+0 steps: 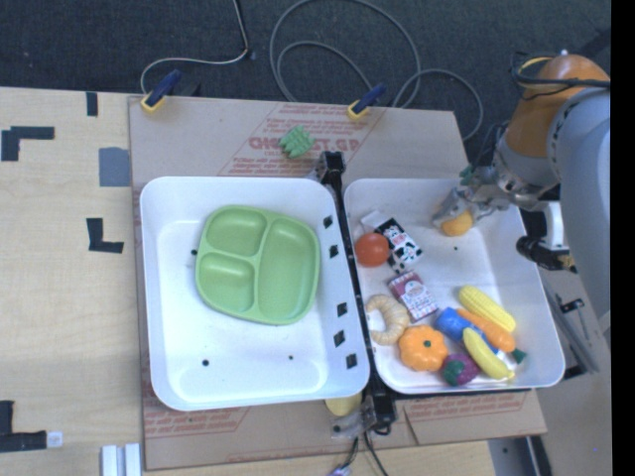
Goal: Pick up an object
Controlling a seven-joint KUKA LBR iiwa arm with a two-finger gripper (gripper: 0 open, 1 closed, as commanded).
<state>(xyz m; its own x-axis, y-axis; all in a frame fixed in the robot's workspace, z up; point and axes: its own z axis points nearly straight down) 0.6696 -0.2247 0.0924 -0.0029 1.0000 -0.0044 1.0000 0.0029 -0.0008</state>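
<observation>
Nearest in the right bin point(541, 296), a yellow banana point(488, 355), corn cob point(486, 308) and orange pumpkin point(424, 348) crowd the front edge (a ring-shaped pastry point(386, 318) beside them). Left bin point(159, 296) carries the green divided plate point(258, 264). Farther back, the hand point(466, 206) sits clenched on a small yellow-orange object point(456, 225), at the right bin's back edge.

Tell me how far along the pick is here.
Done: the gripper has reached the right bin, at its far side. In hand: it sits right at a small yellow-orange object; whether it grips it is unclear. Left: lifting it out. The other toys lie undisturbed.
</observation>
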